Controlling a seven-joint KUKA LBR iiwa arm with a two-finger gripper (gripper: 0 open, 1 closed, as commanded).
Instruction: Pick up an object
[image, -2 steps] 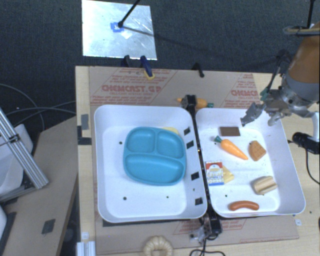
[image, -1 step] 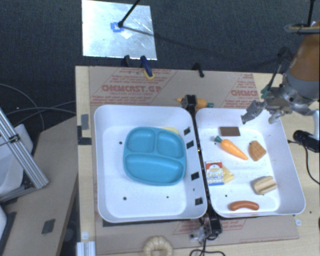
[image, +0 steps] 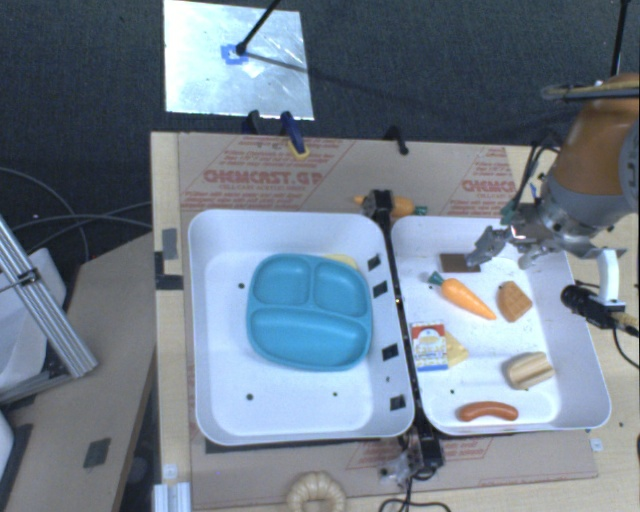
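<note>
Inside right bin (image: 590, 395): one carrot (image: 468, 297), one sausage (image: 488, 411).

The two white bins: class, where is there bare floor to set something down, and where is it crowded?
Left bin: bare strips along its left and near walls, around the blue divided plate. Right bin: crowded; carrot, cracker, small carton, bread roll and sausage leave only gaps. The pincer hangs over its far end.

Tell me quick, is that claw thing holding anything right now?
Gripper: hovering over the right bin, above the carrot; nothing visibly held; whether it is open or shut cannot be told.
</note>
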